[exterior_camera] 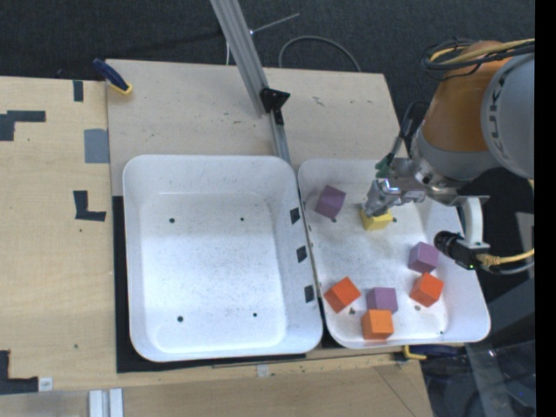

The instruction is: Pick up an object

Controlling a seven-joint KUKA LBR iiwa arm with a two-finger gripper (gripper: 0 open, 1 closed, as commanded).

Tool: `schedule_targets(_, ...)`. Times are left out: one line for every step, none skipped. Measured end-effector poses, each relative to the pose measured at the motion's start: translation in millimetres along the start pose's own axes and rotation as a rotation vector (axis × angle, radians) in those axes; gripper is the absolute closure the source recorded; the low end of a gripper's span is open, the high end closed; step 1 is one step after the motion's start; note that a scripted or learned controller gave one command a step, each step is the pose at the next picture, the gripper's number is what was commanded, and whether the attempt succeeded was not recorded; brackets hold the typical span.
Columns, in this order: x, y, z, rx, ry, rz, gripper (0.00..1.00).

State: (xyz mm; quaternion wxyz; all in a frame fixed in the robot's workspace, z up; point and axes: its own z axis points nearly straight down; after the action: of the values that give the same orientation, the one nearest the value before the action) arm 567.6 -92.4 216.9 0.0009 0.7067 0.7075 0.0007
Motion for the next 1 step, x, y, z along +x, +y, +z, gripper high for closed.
schedule_targets(59.8, 9.7, -10.0, 0.002, 0.003, -0.006, 1.00)
